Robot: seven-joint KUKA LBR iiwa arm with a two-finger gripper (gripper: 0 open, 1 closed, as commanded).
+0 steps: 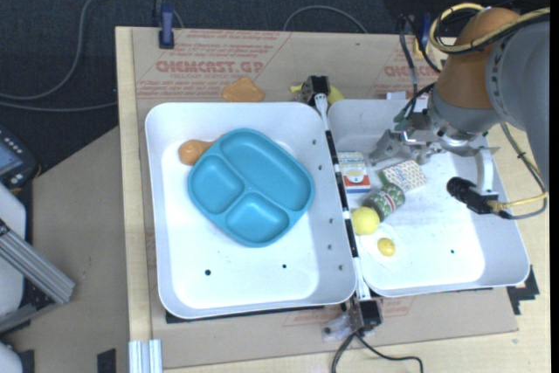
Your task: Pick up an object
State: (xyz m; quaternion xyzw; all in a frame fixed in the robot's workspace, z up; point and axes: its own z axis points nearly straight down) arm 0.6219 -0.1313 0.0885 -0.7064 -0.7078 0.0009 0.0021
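While the arm (489, 57) reaches into the right bin (463, 262), the hand (410, 144) hangs over that bin's far half; can't tell its state. A patterned packet (403, 176) lies just beside it, then a green can (384, 200), a small carton (353, 170), a lemon (365, 221) and a small yellow piece (385, 247). Left of the right bin, the left bin (218, 284) holds a blue divided plate (250, 185) with an orange object (192, 151) at its far edge.

A divided plate (251, 185) lies in the left bin (175, 275); small packages (353, 171) cluster along the right bin's (489, 266) left side.
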